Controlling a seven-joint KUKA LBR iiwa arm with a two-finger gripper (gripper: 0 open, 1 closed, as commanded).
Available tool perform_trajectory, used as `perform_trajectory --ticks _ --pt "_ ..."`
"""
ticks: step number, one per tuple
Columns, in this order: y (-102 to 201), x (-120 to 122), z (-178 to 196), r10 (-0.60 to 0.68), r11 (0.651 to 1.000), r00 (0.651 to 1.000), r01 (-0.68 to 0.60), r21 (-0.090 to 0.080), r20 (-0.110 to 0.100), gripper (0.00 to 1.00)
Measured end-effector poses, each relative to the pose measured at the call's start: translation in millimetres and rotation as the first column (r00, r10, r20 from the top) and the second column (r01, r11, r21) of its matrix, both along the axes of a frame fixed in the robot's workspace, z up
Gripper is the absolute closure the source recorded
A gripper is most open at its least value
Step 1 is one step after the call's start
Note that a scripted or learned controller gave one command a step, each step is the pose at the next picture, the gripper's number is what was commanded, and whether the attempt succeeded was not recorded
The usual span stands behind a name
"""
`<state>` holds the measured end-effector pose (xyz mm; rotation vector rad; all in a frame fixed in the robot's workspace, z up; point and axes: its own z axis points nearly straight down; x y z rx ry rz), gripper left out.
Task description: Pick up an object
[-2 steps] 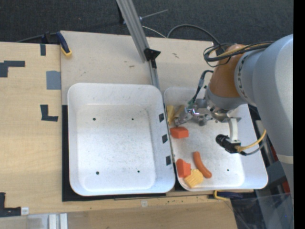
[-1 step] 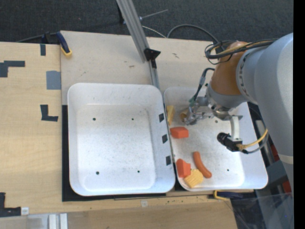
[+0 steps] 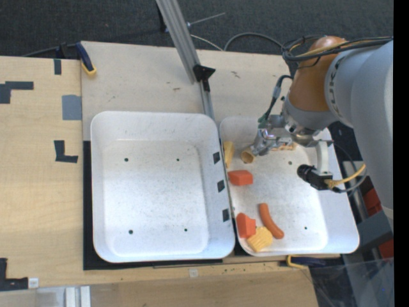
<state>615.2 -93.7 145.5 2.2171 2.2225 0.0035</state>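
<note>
One gripper [image 3: 263,142] hangs low over the upper left part of the right bin [image 3: 319,232], at the end of the grey arm [image 3: 358,88] with its orange band [image 3: 311,82]. Whether it is wide or narrow cannot be told from this slant, and nothing is seen clamped in it. Just beside its tip, to the lower left, lies a small tan piece [image 3: 246,155]; whether the two touch is unclear. A thin yellow piece [image 3: 228,153] leans at the bin's left wall, a little farther left. Below the gripper sits an orange block [image 3: 240,178]. Well below, near the bin's front, lie an orange sausage shape [image 3: 270,220], a red-orange chunk [image 3: 246,224] and a ridged yellow piece [image 3: 260,239], the last two touching. To the right of the gripper a black fitting [image 3: 311,174] with a yellow cable hangs over the bin.

No brand, label or writing can be read anywhere.

Left of the gripper, the left bin [image 3: 153,184] shows a speckled white floor. Both bins rest on a pale wooden bench [image 3: 38,190] marked with dark tape pieces [image 3: 62,151] and a grey patch. A metal rail [image 3: 182,34] slants up from between the bins. Beyond the bench lies dark carpet [image 3: 96,8], crossed by thin cables.
</note>
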Motion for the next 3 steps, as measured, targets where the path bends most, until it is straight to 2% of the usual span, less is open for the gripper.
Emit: perform_trajectory --ticks 1,2,3 --pt "-2.6 -8.8 53.7 -0.002 1.0 1.0 0.002 -0.001 0.001 1.0" --pt "-2.4 -8.4 69.9 -0.001 1.0 1.0 0.001 0.0 -0.002 1.0" --pt "40.7 -23.3 67.4 0.002 1.0 1.0 -0.002 0.001 -0.006 1.0"
